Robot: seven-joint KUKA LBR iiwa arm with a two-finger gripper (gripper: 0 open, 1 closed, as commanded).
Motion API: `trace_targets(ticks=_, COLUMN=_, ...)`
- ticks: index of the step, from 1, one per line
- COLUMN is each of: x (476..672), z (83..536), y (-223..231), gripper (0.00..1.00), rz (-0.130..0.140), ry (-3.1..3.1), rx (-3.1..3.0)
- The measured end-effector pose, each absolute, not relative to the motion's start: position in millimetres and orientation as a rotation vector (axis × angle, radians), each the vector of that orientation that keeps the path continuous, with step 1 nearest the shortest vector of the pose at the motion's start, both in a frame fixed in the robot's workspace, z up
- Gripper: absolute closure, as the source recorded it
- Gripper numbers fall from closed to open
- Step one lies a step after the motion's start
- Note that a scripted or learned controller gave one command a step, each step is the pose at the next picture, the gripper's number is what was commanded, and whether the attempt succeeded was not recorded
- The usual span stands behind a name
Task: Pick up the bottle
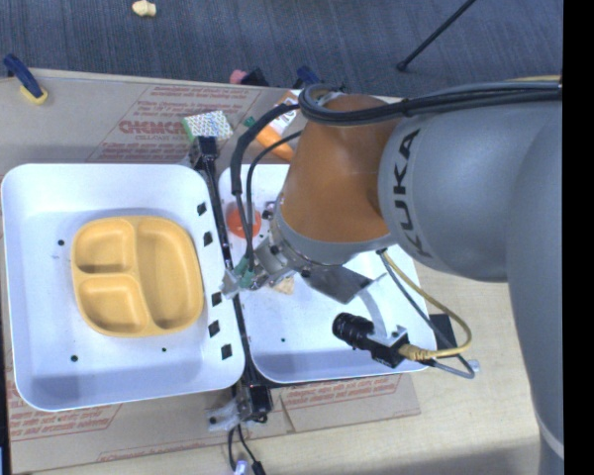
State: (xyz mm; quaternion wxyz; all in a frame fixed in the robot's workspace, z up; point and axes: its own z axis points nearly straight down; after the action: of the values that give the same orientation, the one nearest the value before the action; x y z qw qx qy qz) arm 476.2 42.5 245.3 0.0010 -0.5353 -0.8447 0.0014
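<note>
Grey and orange, the arm (376, 181) covers most of the right bin (307, 359), its gripper (252, 275) low by the bins' shared wall; whether the fingers are apart or together cannot be told. An orange item (240, 221), perhaps the bottle, peeks out beside the wrist. A yellow divided tray (137, 273) sits in the left bin (40, 206). Cardboard (139, 127) underlies both on the table.

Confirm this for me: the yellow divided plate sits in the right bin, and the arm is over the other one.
Not quite. The camera view shows the yellow divided plate in the left bin; the arm is over the right bin, the other one.
</note>
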Motion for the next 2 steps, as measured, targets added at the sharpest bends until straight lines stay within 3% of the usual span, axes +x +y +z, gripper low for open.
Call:
trace_targets(ticks=1, x=475.6, z=228, y=100, gripper=1.0, rz=0.006, ry=-2.682, rx=-1.626)
trace_targets(ticks=2, x=476.6, z=254, y=39, gripper=1.0, rz=0.002, ry=-2.551, rx=-1.833)
